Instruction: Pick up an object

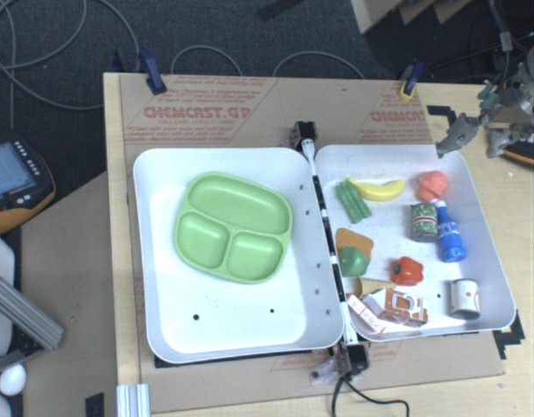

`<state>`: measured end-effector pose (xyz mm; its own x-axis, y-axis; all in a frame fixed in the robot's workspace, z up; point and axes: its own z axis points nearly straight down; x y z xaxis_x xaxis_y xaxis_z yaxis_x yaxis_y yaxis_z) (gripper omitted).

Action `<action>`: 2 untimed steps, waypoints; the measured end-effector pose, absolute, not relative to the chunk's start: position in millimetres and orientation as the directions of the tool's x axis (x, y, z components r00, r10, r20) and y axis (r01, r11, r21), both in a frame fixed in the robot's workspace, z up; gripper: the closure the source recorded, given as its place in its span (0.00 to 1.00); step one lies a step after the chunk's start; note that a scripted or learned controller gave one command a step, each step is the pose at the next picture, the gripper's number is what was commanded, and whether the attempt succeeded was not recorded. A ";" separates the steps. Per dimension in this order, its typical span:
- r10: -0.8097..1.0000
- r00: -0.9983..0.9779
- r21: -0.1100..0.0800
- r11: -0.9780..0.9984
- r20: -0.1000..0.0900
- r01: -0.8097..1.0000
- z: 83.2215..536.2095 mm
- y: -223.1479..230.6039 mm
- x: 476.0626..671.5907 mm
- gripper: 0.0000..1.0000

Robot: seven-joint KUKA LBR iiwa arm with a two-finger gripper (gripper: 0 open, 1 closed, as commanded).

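The gripper (462, 133) hangs over the desk (249, 111) just past the right bin's (492, 259) far right corner, holding nothing; whether its fingers are wide or narrow I cannot tell. The right bin holds a banana (378, 188), a can (424, 221), a blue bottle (449, 237) and a red pepper (406, 270). A green tray (234, 227) lies in the left bin (162, 302).

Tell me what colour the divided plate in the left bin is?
Light green; the divided plate shows clearly in the camera view.

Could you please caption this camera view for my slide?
Gripper above right bin of toys; green tray in left bin.
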<state>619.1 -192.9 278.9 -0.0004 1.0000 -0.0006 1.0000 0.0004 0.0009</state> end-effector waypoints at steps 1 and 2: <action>1.000 0.001 -0.002 -0.001 0.000 1.000 175.2 -223.8 637.3 0.00; 1.000 -0.002 0.003 0.002 0.003 1.000 98.0 -214.8 665.6 0.00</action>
